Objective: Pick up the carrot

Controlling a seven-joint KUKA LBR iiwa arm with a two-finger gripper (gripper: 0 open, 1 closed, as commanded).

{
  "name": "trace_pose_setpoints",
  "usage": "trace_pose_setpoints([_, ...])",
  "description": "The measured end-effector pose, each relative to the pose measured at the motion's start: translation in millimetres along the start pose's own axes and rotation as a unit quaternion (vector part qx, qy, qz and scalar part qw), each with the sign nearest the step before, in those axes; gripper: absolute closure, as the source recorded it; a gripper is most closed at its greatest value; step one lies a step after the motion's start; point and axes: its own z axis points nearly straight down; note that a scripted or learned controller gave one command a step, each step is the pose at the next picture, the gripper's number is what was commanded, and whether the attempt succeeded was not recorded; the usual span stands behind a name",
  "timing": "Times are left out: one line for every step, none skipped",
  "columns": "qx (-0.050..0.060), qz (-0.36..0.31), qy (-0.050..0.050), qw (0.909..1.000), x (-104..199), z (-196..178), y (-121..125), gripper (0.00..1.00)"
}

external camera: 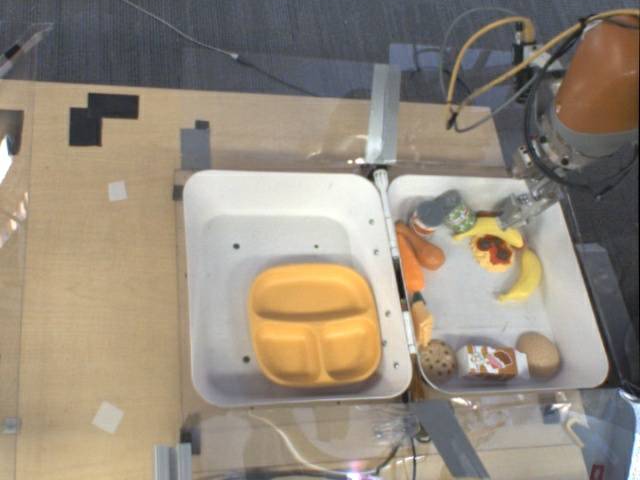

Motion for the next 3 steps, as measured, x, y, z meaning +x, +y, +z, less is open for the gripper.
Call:
trace_pose_setpoints([0.000,0.038,0.000,0.9993,-61,0,51,1.00])
trace_pose_setpoints([0.000,-0.085,0.001,0.9964,-107,-48,121,1.00])
trace_pose_setpoints([0.003,-0.054,0.003,0.9985,-122,70,154,1.00])
